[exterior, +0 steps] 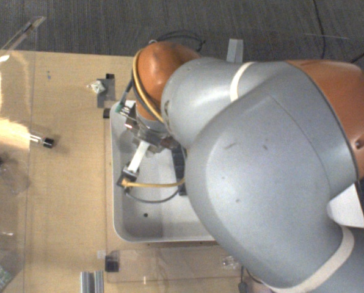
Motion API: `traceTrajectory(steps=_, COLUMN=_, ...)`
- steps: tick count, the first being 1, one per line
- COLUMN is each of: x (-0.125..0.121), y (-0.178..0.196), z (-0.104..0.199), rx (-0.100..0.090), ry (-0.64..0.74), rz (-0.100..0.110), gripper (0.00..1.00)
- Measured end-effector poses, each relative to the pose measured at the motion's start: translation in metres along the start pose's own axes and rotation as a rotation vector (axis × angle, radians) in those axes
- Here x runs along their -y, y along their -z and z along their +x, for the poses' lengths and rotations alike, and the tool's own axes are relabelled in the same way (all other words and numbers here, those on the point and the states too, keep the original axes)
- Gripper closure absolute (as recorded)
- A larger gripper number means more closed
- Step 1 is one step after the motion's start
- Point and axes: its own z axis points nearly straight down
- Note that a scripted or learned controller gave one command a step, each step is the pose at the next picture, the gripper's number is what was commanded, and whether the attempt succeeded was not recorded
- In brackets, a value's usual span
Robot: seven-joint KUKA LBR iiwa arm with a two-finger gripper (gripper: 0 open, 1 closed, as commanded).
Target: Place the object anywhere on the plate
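Observation:
My grey arm fills the right and centre of the camera view, its orange band (160,72) near the top. The gripper (144,140) hangs low over the left end of a white bin (122,224), close to the bin's left wall. The bare bin floor beneath it carries only one small dark speck (145,214). The arm's bulk hides the rest of this bin and whatever lies in it.
The wooden bench (66,212) stretches to the left of the bin. On it lie a small black-capped white piece (43,141) and a clear bottle (8,173). Black brackets sit at the bin's corners (109,90) (112,263). Dark carpet runs along the top.

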Motion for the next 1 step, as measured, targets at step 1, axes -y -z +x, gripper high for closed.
traceTrajectory(steps=1, x=-0.0289, y=-0.0199, z=0.0054, rx=-0.004, ry=0.537, rz=-0.007, gripper=1.00)
